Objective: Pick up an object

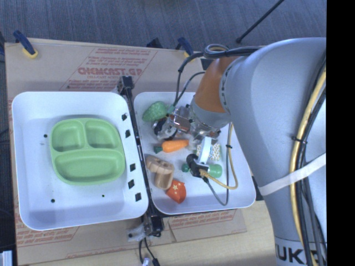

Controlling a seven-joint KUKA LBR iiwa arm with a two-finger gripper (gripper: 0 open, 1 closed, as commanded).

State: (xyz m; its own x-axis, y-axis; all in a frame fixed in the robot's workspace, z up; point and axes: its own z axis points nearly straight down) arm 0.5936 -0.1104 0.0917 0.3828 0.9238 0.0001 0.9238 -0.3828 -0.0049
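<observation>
The gripper (195, 148) hangs low over the right bin (238, 195), at the end of the grey arm (277, 104) with its orange band (211, 90). Its head is a tangle of metal and cable, and whether it is open or closed cannot be told from this slanted look. Nothing can be seen held in it.

Taking the orange carrot (175, 146) as the landmark: the carrot lies on the right bin's floor, just beside the gripper on the side toward the left bin (28, 204), touching or nearly touching the hardware. Up and away from the carrot, toward the bin's far corner, lies a green leafy toy (155, 111). Below the carrot, nearer the camera, sits a tan wooden piece (160, 171), and just past that a red piece with a star mark (176, 190). Across the gripper from the carrot lies a small green round thing (214, 170), beside a yellow cable (224, 184) that loops over the bin floor.

Well apart from the carrot, the left bin holds a green divided plate (87, 149), lying flat with three compartments.
</observation>
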